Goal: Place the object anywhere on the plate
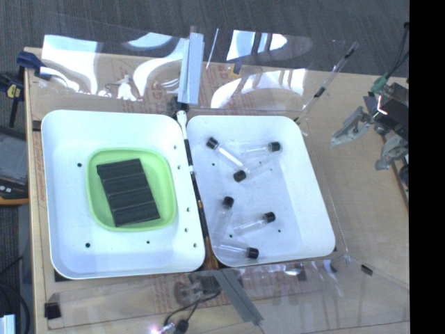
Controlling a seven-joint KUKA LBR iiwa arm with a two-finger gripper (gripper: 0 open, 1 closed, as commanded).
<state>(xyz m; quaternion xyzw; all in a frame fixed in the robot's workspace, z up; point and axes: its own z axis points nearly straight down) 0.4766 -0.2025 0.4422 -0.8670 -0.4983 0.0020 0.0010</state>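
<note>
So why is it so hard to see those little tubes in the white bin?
Camera view: the clear tubes blend into the bright right bin, only their black caps stand out; glare streaks the transparent panel behind the bins.

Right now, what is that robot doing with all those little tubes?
The gripper waits at the right side of the bench, outside both bins, holding nothing. Several clear tubes with black caps lie scattered in the right bin. In the left bin sits a green plate with a dark ridged block already lying on it. None of the tubes is on the plate yet.
</note>
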